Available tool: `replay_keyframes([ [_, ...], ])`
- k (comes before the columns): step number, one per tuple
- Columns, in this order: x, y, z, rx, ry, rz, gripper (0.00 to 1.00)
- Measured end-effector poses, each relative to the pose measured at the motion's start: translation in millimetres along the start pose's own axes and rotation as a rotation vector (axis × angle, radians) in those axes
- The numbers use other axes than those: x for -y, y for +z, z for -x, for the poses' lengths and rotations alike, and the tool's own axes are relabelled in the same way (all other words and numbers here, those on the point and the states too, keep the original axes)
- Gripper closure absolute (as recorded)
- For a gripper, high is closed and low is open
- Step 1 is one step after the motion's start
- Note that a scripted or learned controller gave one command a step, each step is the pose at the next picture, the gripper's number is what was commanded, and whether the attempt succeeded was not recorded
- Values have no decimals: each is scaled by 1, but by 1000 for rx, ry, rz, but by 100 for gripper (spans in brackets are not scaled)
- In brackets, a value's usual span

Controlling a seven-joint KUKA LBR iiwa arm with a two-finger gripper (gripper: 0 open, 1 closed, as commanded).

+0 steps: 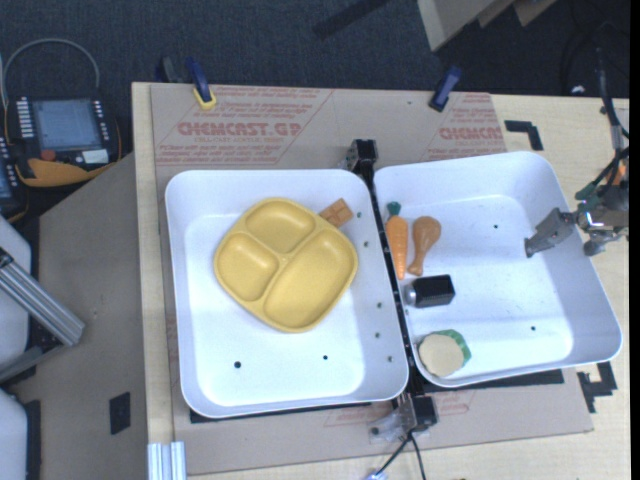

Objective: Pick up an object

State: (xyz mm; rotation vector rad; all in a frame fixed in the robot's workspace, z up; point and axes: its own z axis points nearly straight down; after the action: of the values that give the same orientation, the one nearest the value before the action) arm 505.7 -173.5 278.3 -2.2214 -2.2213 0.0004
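Pincer poised over the right bin's far edge

Cardboard sheeting (pixel 300 128) covers the bench (pixel 140 298) under both bins, and red print on it reads "CHEMCAST G.P" at the back left, with a partly hidden repeat, "CHEMCAST", at the back right. Smaller red lines under each cannot be read.

The left bin (pixel 210 358) holds a yellow divided plate (pixel 287 264) with three compartments; a small brown block (pixel 336 212) lies touching its upper right rim.

The right bin (pixel 520 318) has its things gathered along its left wall: an orange carrot (pixel 397 246) with a green top, a tan drumstick (pixel 421 240) just beside it, a black box (pixel 432 290) below them, and a round cream and green piece (pixel 444 353) near the front corner.

The pincer (pixel 553 233) hangs over the right side of this bin, well apart from all four things. Whether it is open or closed cannot be told from here, and nothing is seen in it.

A handheld screen unit (pixel 62 128) sits off the bench at the left.
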Motion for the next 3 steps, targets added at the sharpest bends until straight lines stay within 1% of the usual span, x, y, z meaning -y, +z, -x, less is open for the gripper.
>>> replay_keyframes([
  [1,2,44,4,-2,1,-6,0],
  [2,3,87,-3,-1,0,-2,0],
  [3,-4,135,-9,-3,-1,-5,0],
])
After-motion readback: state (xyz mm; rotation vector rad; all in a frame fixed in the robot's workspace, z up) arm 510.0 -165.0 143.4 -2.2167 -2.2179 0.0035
